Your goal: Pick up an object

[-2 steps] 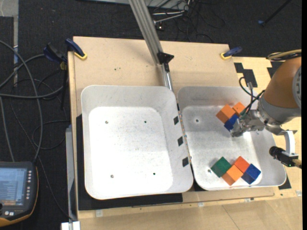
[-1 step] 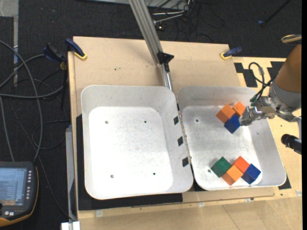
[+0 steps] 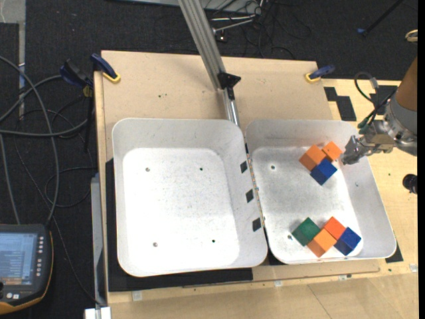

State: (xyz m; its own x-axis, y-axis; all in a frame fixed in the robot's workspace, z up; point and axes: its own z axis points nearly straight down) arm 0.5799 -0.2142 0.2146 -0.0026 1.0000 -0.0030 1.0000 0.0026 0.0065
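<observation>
The hand sits at the right edge of the right bin, low over its upper right corner, reaching in from the arm at the right side of the view. Its tip lies just beside a small cluster of blocks — whether it touches them cannot be told, and the fingers are too small and blurred to say if they are spread or closed. No block can be seen between them.

That upper cluster is made of an orange block, a second orange block close against it on the hand's side, and a blue block just below, all three touching or nearly so.

A second cluster rests near the bin's lower edge, well apart from the hand: a green block on the left, an orange block beside it, a red-orange block just above that, and a blue block at the right end — packed together.

The left bin lies alongside, its right rim meeting the right bin's left rim. Both stand on the pale wooden tabletop, which is clamped at its far corners. A slanted metal pole comes down from the top of the view to the gap between the bins.
</observation>
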